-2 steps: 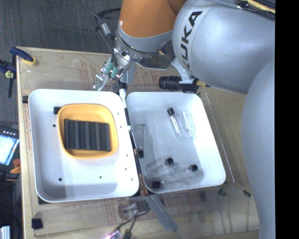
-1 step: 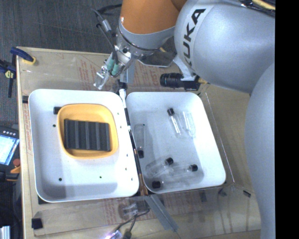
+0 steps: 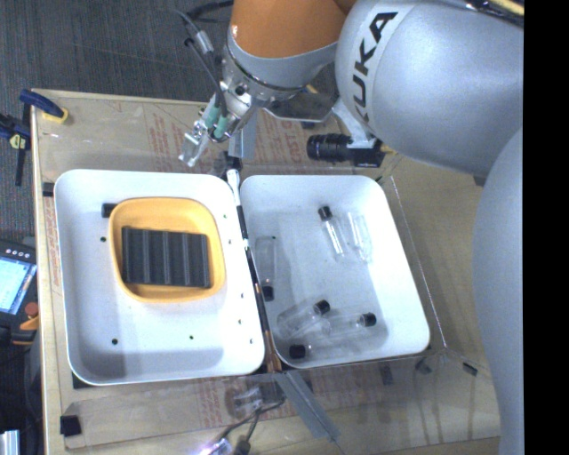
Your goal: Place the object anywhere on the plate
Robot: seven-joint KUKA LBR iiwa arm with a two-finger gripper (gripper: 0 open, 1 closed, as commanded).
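The objects, several clear vials [image 3: 332, 233] with black caps, lay in the right bin [image 3: 404, 293]. One vial lay near the bin's upper middle with a second clear one just beside it on the right. Another lay along the left wall, and three more were clustered near the bottom edge, lying at angles close to one another. None was on the plate.

The plate [image 3: 165, 211], yellow with a dark ribbed insert at its centre, sat in the left bin [image 3: 84, 347], toward that bin's upper half. Nothing rested on the insert.

The gripper [image 3: 197, 147] was above the bench beyond the bins' far edge, near the gap where the two bins meet, well apart from the vials and from the plate. Whether its fingers were apart or together could not be told from this view; no vial was seen between them. The grey arm [image 3: 427, 80] with its orange band [image 3: 280, 25] crossed the upper right of the view.
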